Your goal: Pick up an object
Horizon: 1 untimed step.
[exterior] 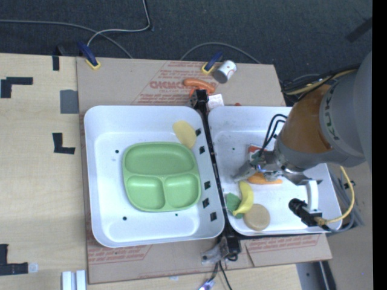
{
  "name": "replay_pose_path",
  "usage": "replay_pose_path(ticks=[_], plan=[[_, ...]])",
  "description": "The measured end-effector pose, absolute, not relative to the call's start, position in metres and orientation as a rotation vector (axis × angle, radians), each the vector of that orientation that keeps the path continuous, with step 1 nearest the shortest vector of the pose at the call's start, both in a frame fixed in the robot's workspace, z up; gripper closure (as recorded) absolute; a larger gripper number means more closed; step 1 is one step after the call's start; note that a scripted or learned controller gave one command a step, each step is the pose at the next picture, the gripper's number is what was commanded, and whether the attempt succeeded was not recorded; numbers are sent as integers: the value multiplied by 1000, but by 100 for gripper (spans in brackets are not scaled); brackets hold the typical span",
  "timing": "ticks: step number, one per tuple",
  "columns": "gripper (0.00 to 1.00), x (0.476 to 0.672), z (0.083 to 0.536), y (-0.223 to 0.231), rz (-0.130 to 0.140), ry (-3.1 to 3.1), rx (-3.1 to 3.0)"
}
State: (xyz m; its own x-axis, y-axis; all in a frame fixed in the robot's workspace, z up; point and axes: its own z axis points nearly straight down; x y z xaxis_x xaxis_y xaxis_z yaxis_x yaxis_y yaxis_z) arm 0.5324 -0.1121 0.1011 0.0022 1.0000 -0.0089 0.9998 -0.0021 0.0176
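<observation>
Left bin (100, 180): sits left of centre on the bench (36, 162); holds a green divided plate (161, 176) lying flat in the middle, and a pale yellow lemon-like piece (185, 133) near its upper right corner, just beside the plate's rim.
Right bin (242, 122): right of centre, touching the left bin along the shared edge.
Right bin contents: a yellow banana (245, 197) and a tan round piece (257, 217) at the lower left, close together; a green item (232, 201) beside the banana; an orange piece (263, 178) at mid-bin.
End effector (261, 165): low over the orange piece in the right bin; finger state cannot be told.
Arm (326, 125): enters from the right of the frame.
</observation>
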Motion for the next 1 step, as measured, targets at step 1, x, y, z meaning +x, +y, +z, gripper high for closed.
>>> replay_pose_path(ticks=[1], plan=[[0, 527, 95, -107, 10, 2191, 2208]])
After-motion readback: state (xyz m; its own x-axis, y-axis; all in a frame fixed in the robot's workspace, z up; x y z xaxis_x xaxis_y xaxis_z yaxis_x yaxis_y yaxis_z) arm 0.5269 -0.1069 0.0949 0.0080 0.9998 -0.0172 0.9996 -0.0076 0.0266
